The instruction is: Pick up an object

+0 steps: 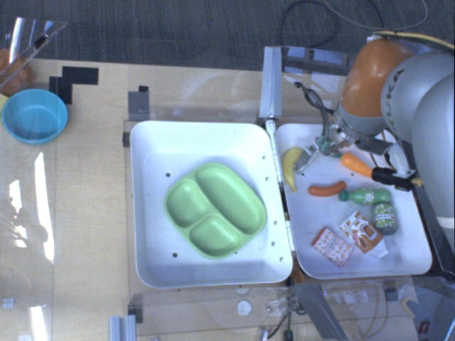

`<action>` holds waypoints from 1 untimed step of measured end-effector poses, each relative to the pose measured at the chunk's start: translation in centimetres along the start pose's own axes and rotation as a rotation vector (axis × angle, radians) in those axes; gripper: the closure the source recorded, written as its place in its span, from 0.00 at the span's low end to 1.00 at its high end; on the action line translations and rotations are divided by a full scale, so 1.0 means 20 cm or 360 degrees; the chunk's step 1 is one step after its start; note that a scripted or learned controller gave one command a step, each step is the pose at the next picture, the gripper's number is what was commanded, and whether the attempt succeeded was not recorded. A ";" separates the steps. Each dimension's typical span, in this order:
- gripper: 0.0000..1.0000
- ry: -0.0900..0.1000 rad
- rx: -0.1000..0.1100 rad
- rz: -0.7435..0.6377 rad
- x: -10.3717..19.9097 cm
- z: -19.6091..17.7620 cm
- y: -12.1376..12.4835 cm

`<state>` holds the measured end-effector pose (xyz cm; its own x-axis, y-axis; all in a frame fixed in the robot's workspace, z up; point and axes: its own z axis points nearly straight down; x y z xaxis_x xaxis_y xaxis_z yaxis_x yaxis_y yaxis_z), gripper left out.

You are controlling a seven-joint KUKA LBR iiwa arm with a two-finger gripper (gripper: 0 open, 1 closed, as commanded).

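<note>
The right bin (419, 258) holds several items. A yellow banana (290, 168) lies by its left wall, with a red sausage (327, 189) and an orange carrot (355, 165) near the middle. A green bottle (368, 197) and a small can (384, 219) lie further right, and two snack packets (332, 246) (360, 233) sit toward the front. My gripper (313, 155) hangs low over the back of this bin, just right of the banana's upper end and left of the carrot. Nothing is visibly held in it.
The left bin (153, 261) contains a green divided plate (215, 208). A blue bowl (34, 116) stands on the bench at far left. A metal divider post (269, 84) rises between the bins at the back. The arm's grey body (426, 98) covers the back right corner.
</note>
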<state>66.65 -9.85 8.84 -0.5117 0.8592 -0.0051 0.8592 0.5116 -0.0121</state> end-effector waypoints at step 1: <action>1.00 -0.0013 -0.0033 -0.0009 0.01 -0.07 0.03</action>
<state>67.19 -9.38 10.27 -0.5164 0.8562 -0.0133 0.8562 0.5166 0.0086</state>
